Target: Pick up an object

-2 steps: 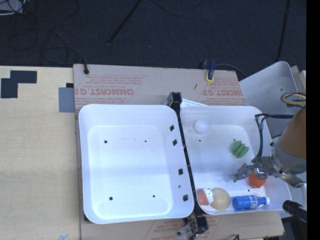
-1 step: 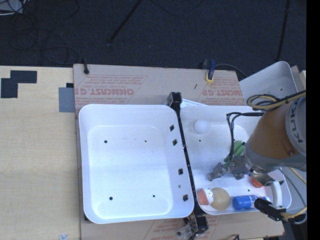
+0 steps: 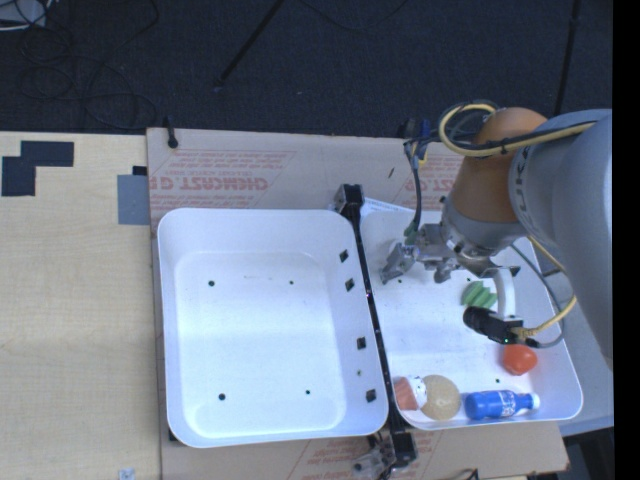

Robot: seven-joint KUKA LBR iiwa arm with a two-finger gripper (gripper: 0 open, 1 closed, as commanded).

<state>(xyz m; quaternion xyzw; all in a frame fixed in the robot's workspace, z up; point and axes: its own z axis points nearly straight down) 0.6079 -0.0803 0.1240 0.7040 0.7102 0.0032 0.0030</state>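
The gripper [image 3: 402, 260], metal fingers apart and holding nothing, is hovering well above the round ball [image 3: 438, 396].

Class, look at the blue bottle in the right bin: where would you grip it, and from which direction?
Grip the blue bottle across its middle, coming straight down. It lies on its side along the bin's near wall, so fingers probably fit best across its width.

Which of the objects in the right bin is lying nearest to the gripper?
The green object. It lies just below and right of the gripper, while the red ball, blue bottle and beige ball lie near the bin's front edge.
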